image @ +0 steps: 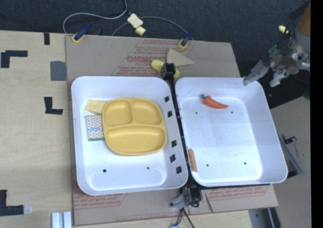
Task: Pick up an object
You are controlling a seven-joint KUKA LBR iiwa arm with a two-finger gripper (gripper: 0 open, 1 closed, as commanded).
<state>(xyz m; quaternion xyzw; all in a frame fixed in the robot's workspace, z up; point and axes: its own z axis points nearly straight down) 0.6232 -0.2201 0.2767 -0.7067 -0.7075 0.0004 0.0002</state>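
The gripper (266, 74) hangs outside the right bin's (262, 171) far right corner; jaw state cannot be determined. An orange pepper (214, 102) lies near that bin's far edge.

Even overhead light is washing both of my white bins (222, 169) bright — nearly glaring. The dark floor (227, 0) is fading into gloom, shadows are staying faint, and everything is looking soft, slightly grainy.

The grey two-finger gripper (263, 76) hangs at the end of the arm's wrist (295, 53), its two fingers (252, 75) splayed apart, nothing between them.
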